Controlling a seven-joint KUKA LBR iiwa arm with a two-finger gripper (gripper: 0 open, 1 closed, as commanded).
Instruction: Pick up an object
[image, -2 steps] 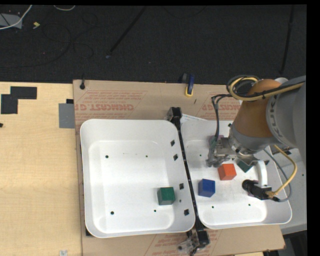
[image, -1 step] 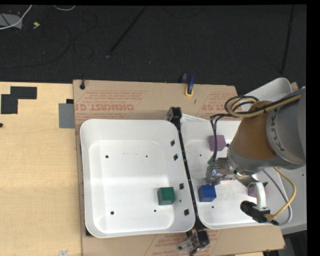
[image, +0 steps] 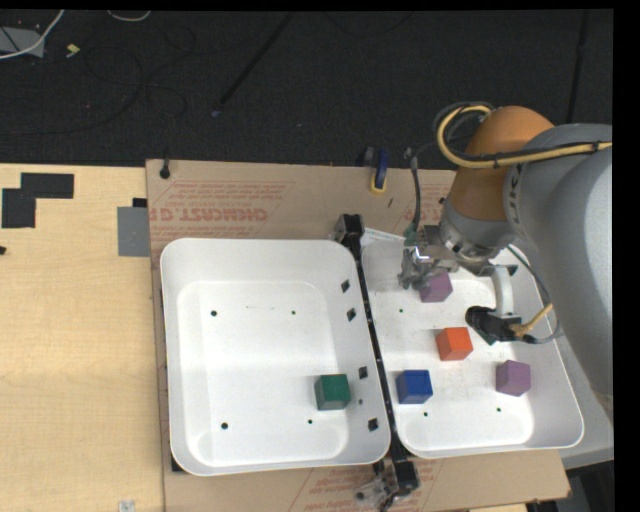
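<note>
Purple cube (image: 435, 289), right bin (image: 560, 425), far end: we judge it light, rigid, best taken across flat sides. Gripper (image: 421, 268) just above-left of it; spread or pinched, we cannot tell.

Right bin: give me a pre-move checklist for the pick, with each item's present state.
1. Tool over the right bin: ok.
2. A target under the tool: the purple cube at the bin's far side sits right beside it: ok.
3. Cube seated between the tool's tips: cannot tell.
4. Neighbours away from the target: orange cube, blue cube and second purple cube lie apart from it: ok.
5. Green cube in the left bin, out of the way: ok.
</note>
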